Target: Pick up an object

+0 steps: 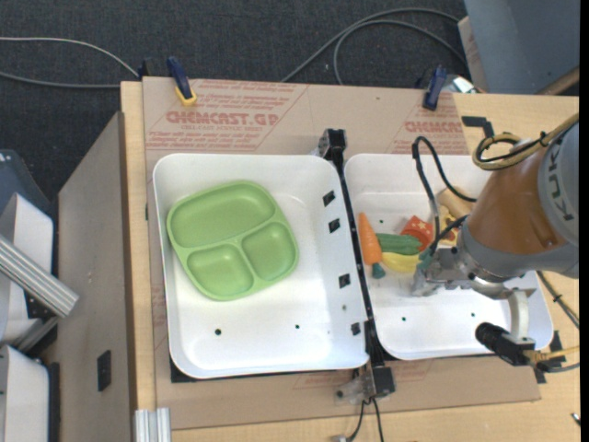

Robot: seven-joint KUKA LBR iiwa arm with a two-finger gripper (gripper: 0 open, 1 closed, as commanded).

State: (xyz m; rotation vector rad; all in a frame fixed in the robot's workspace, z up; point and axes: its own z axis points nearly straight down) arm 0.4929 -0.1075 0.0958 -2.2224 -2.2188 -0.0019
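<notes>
Glossy plastic over matt board and carpet.
Smooth, shiny white plastic in both bins, left bin and right bin; soft-sheen light green plastic on the divided plate; glossy toy-like plastic on the orange carrot, the green piece and the yellow piece. Matt brown cardboard, printed red, across the table. Satin orange casing on the arm. Rough dark carpet on the floor.
</notes>
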